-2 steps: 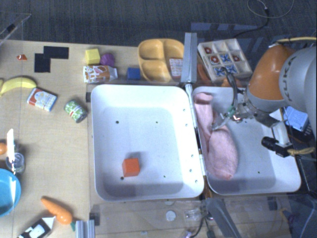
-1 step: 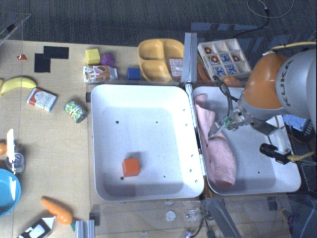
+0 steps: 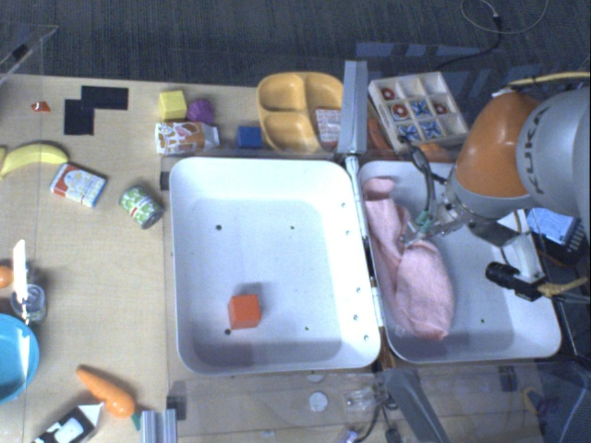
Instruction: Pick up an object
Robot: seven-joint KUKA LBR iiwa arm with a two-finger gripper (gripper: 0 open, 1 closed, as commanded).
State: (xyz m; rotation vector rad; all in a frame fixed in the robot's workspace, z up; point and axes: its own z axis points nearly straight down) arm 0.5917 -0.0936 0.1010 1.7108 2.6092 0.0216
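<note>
Worktop (image 3: 102, 275): pale wood, carrying two shallow white bins side by side, with loose items to the left and along the far edge.

Left bin (image 3: 277, 192): the larger of the two. One small orange block (image 3: 245, 311) sits on its floor in the near-left part, well apart from the walls.

Right bin (image 3: 517, 335): holds a pink cloth (image 3: 416, 284), bunched lengthwise along the bin's left wall, running from the far-left corner toward the near side.

Arm (image 3: 545, 146): grey with an orange band, reaching in from the right over the right bin's far half.

Gripper (image 3: 417, 232): low over the upper middle of the pink cloth, seemingly touching it. Cannot tell whether it is open or closed; the tips blend into the folds.

Yellow divided dish (image 3: 297, 109): beyond the left bin's far edge. A tic-tac-toe tray (image 3: 416, 107) lies right of it, beyond the right bin.

Blue bowl (image 3: 14, 358): near left edge, partly cut off.

Banana (image 3: 32, 158): far left.

Carrot (image 3: 109, 391): near left corner.

Small carton (image 3: 78, 185) and a green can (image 3: 141, 206): left of the left bin.

Snack box (image 3: 186, 137), yellow cube (image 3: 173, 104), purple piece (image 3: 201, 111), blue cube (image 3: 248, 137): in a cluster beyond the left bin's far-left corner.
</note>
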